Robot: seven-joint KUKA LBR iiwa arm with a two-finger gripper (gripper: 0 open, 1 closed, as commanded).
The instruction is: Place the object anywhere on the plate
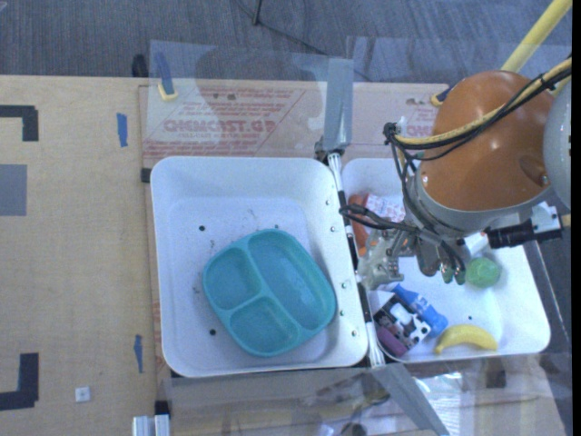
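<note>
While the plate (269, 292) waits in the left bin (172, 184), all the action sits over on the right. Nearest us, along the right bin's (536, 330) front edge, a banana (466, 338) lies by the corner, with a blue piece (419, 305) and a dark purple-and-black jumble (398, 328) packed just beside it, the loose scatter you'd expect of things tipped in for picking. A green ball (484, 272) sits a little further back, near the right wall.

Above that clutter hangs the tool (413, 254), low over the middle of the right bin, close to the wall between the two bins. Its metal parts blur into the items beneath, so whether it is spread or closed, or has anything in it, I cannot tell. Which item is meant for the plate isn't clear either; every candidate lies in the right bin, none on the plate.

The plate itself, teal with three compartments, rests tilted across the left bin's floor, nothing on it. That's a wide target just across the divider, a short carry once something is truly gripped.

Further back, the orange band (486, 134) of the arm looms over the bin's far half, hiding what lies under it. Behind both bins, a clear sheet (241, 89) lies on the surface (73, 243).
</note>
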